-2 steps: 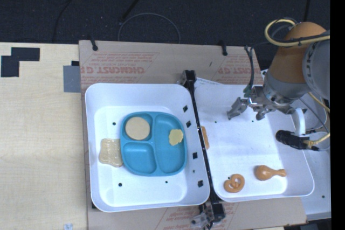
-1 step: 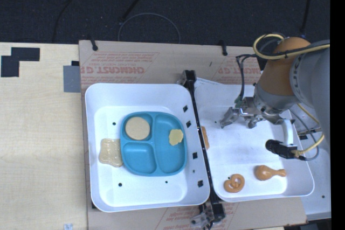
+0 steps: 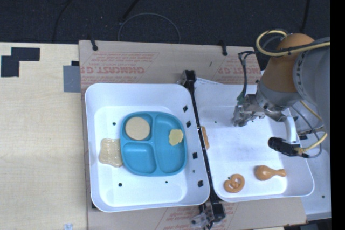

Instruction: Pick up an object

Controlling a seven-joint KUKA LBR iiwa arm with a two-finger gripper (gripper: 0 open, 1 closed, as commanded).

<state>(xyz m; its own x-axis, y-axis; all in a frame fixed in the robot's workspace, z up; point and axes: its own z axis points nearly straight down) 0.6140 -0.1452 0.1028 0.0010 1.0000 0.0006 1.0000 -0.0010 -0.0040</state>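
**Two white bins, food toys in both, gripper low over the right one**

Two shallow bins sit side by side on a cardboard sheet (image 3: 135, 64), and the blue divided plate (image 3: 153, 161) in the left bin (image 3: 94, 116) serves as the landmark here. Nearest the camera, well to the right of the plate in the right bin (image 3: 237, 143), lie a tan pretzel (image 3: 234, 183) and, farther right, an orange-brown drumstick (image 3: 269, 172); the two are near each other but apart. Touching the plate's left edge, on the left bin's floor, rests a pale bread slice (image 3: 110, 152). On the plate itself, a round tan cookie-like disc (image 3: 137, 127) fills the upper-left compartment, and a small yellow piece (image 3: 176, 137) lies in the upper-right compartment. Just right of the plate, at the divider between the bins, a thin orange-tan sliver (image 3: 205, 137) shows; what it is cannot be told.

Farther right and a little beyond the plate, the gripper (image 3: 242, 117) hangs over the right bin's floor, well apart from the pretzel and drumstick. Whether it is spread or closed cannot be told, and nothing is visibly in its grasp. Behind it rises the grey arm (image 3: 312, 83) with its orange band (image 3: 285, 70).

Beyond the plate, red printing runs upside down across the cardboard; its letters are too blurred to read with confidence.
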